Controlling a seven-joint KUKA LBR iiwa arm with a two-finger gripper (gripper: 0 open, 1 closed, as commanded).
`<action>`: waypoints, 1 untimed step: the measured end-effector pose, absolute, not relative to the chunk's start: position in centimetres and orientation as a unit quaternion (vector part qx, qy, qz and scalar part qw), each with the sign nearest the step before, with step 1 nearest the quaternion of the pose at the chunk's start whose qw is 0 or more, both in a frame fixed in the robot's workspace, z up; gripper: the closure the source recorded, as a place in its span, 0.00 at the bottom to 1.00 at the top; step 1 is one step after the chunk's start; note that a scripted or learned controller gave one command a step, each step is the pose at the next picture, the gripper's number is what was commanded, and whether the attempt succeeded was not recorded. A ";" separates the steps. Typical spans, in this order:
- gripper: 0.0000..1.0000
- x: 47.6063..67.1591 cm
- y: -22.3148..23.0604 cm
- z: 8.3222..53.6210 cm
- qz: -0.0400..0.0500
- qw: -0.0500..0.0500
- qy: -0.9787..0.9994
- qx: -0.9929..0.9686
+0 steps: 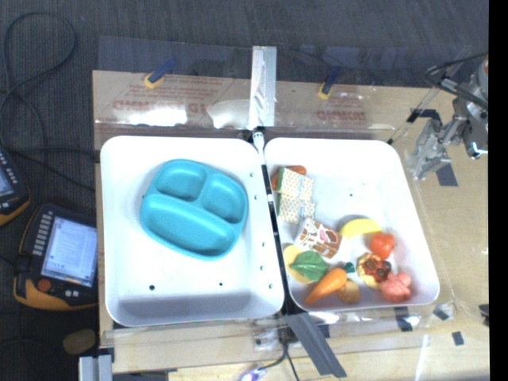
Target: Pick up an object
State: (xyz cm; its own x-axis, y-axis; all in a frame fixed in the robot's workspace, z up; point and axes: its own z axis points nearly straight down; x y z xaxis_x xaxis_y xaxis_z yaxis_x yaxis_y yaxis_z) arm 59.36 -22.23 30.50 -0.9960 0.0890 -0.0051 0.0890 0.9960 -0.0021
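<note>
The gripper [426, 161] hangs outside the right bin [413, 205], its grip state unreadable. One blue divided plate [194, 206] lies in the left bin [119, 236]; one toy carrot [327, 285] lies right.

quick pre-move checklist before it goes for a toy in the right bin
1. Claw outside the bins, off the right bin's upper right corner: ok.
2. Claw holds nothing visible: ok.
3. Finger opening: cannot tell, too small and cluttered.
4. Targets present in right bin: ok, carrot, tomato and banana lie there.
5. Clear grasp room: not ok, the toys are crowded together in the lower half; the banana looks most exposed.
6. Left bin holds the blue divided plate, away from the path: ok.
</note>
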 end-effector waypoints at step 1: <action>1.00 55.0 -22.4 32.4 -0.001 0.002 0.999 0.044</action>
